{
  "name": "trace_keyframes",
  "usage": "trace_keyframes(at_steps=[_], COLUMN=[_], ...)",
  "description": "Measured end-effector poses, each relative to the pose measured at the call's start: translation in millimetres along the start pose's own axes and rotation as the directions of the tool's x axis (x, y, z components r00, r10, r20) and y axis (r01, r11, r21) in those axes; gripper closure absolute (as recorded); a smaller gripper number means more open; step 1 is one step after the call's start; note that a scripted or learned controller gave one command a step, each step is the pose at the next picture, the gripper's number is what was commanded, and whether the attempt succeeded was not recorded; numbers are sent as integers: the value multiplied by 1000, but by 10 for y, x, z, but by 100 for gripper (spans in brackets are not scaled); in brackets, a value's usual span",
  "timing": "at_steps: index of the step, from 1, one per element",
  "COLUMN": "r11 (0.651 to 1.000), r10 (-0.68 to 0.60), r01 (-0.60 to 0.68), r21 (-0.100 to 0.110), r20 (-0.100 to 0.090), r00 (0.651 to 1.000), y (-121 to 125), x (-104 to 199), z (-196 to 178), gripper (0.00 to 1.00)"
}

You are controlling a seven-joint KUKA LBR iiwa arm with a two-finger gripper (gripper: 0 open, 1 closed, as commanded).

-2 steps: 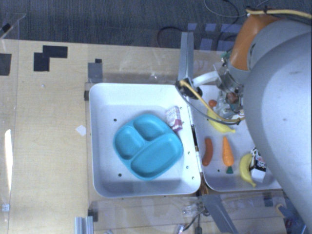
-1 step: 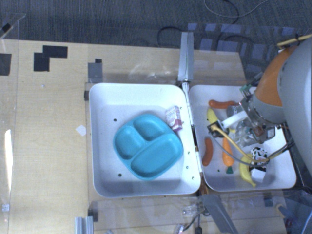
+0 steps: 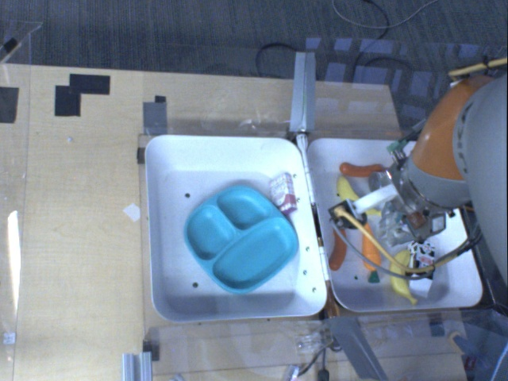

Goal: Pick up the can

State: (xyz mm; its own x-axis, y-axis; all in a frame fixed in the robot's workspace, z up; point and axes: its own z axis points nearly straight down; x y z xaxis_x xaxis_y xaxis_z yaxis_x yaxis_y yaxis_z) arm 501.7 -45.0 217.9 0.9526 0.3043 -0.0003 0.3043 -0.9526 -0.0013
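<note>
The can [image 3: 283, 192] is small, with a silver and red label. It lies on its side in the left bin [image 3: 171, 213], against that bin's right wall and touching the upper right rim of a blue divided plate [image 3: 242, 237]. My gripper [image 3: 394, 222] is low over the right bin [image 3: 468, 288], among a heap of toy food, well to the right of the can and across the wall between the bins. The grey arm with its orange band [image 3: 436, 145] hides part of that bin.
The right bin holds an orange-red sausage [image 3: 362, 168], a yellow banana [image 3: 346, 189], an orange carrot [image 3: 371, 251], another sausage [image 3: 338, 252] and a second banana [image 3: 402, 286]. A black cable loops by the gripper. A metal post [image 3: 302, 94] stands behind the bins.
</note>
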Motion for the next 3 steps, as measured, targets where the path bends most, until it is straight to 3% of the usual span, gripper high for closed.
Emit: trace_keyframes(at_steps=[1,2,3], r11=[997,997,995], r10=[82,76,101], r01=[-82,-76,-101], r21=[0,-4,-1], r20=[2,-2,1], r00=[997,997,995], y=[-443,393,-53], x=[-3,-267,-127], z=[-25,-1126,-328], gripper=[100,100,100])
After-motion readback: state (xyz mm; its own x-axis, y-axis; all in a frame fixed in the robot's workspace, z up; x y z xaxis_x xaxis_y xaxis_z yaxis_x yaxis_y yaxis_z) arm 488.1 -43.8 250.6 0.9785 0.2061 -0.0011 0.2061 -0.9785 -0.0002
